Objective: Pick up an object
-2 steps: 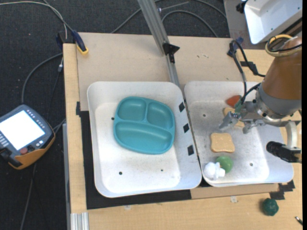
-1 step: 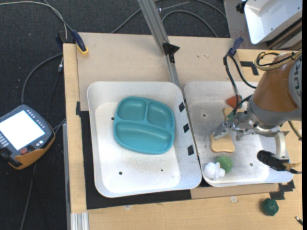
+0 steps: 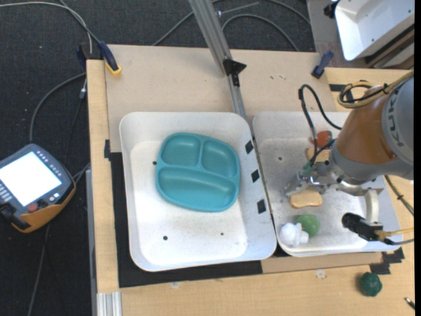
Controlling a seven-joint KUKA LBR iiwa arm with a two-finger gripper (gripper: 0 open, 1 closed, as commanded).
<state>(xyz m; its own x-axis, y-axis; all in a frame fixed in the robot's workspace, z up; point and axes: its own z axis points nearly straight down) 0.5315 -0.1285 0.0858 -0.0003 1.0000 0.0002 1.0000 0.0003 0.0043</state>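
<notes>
My gripper (image 3: pixel 306 180) is low in the right bin (image 3: pixel 276 143), near its middle. Just below it in the view lies a flat tan piece shaped like bread (image 3: pixel 306 201), close to or touching the gripper tip. A white lump (image 3: pixel 289 234) and a green lump (image 3: pixel 308 225) sit together at the bin's front edge. Behind the gripper, a small orange-red item (image 3: pixel 323 138) and a yellowish item (image 3: pixel 316 153) rest partly hidden by the arm (image 3: pixel 366 140).
The left bin (image 3: pixel 141 242) holds a teal divided plate (image 3: pixel 197 171). A dark green ball (image 3: pixel 370 284) lies on the bench outside the right bin, at the front right. A metal pole (image 3: pixel 214 28) slants across the back.
</notes>
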